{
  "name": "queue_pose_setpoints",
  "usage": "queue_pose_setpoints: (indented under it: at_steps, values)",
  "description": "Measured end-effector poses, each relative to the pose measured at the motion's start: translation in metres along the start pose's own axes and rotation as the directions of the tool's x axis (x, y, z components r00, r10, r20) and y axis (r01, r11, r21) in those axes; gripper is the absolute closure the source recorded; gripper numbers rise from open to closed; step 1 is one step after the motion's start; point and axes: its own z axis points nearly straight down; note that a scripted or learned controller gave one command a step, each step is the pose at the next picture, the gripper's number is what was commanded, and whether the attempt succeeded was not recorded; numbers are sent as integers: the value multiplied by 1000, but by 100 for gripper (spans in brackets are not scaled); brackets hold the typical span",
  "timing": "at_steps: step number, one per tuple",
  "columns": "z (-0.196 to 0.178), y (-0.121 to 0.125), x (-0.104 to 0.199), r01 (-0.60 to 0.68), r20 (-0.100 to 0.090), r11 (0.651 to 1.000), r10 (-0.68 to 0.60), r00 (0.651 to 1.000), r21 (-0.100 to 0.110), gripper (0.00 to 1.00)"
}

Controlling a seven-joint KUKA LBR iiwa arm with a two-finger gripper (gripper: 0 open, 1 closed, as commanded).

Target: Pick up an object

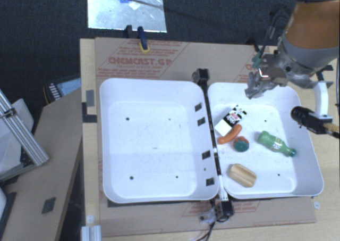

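Candidate objects lie in the right bin [305, 181], all below and mostly left of the gripper [258, 86]. Nearest is a small black-and-white block [234, 116] with a white card-like piece [223, 127] touching its lower left side. Just beyond it an orange, sausage-shaped item [230, 135] lies at a slant, touching a round teal-and-red piece [241, 144]. A green bottle [275, 144] lies on its side further right, apart from that cluster, its cap end pointing away from the gripper. Farthest off, a tan bun-like object [242, 175] rests alone near the bin's front wall.

Step in hand, as judged: approach, before any grasp. The gripper hangs over the bin's far edge, above the objects and touching none; nothing is seen between its fingers. How far they stand apart cannot be told at this size.

Next move, as judged: travel toward the viewer and descend onto one target. The bottle and the bun, each standing clear, look the easier picks; the cluster risks a crowded closure.

The left bin [114, 128] lies well to the gripper's left.
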Motion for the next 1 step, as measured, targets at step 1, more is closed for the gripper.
queue_pose_setpoints:
  at_steps: [1]
  values:
    - [-63,6,59,0,-1,1000,0,1000,-3,100]
